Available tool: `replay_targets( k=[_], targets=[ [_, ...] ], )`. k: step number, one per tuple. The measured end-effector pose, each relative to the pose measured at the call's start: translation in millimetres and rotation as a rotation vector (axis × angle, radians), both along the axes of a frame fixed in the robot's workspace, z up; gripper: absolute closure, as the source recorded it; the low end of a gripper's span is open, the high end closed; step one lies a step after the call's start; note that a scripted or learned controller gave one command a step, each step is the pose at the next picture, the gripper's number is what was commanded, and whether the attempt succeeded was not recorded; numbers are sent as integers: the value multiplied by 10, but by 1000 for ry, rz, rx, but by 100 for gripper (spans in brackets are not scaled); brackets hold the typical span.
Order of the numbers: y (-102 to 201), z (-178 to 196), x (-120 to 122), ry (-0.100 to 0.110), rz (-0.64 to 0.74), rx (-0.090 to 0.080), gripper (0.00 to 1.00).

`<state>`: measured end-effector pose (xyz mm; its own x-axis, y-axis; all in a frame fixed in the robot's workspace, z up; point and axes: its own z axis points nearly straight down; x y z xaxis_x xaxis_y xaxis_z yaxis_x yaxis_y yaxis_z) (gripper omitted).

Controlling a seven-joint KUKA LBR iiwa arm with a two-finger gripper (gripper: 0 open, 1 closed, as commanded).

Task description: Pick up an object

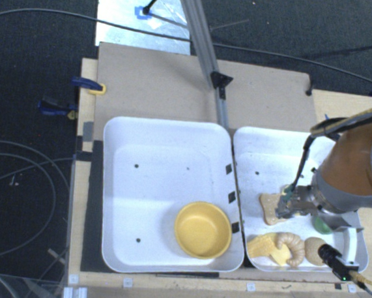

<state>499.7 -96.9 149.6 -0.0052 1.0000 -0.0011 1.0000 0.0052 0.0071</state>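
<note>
The gripper (286, 206) is down inside the right bin (264, 152), its dark tip low over a flat tan piece (270, 207) that looks like a slice of toast, touching or nearly touching that piece's right edge. The tip is small and dark against the bin floor, so I cannot tell how it is set, and nothing can be seen held in it. Behind it the grey wrist and the orange band of the arm (358, 165) come in from the right and hide part of the bin's far side. Just in front of the gripper, along the near wall of the same bin, lie a yellow wedge (267, 246), a curled tan pastry (291, 244) touching it, and a small round brown thing (314, 246) beside that; a bit of green (321, 223) peeks out under the wrist. The left bin (141, 141) holds a yellow bowl (203, 228) near its front right corner, well apart from the gripper. I judge this as the reach-and-grasp step, with the tan slice as the likely target. The next move calls for closing on the slice's edge and lifting straight up; a flat piece lying on the floor gives little to pinch, so a slip seems a real risk.
</note>
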Motion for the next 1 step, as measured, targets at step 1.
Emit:
replay_targets(
  k=[1],
  targets=[
    [52,458,-22,0,0,0,100]
  ],
)
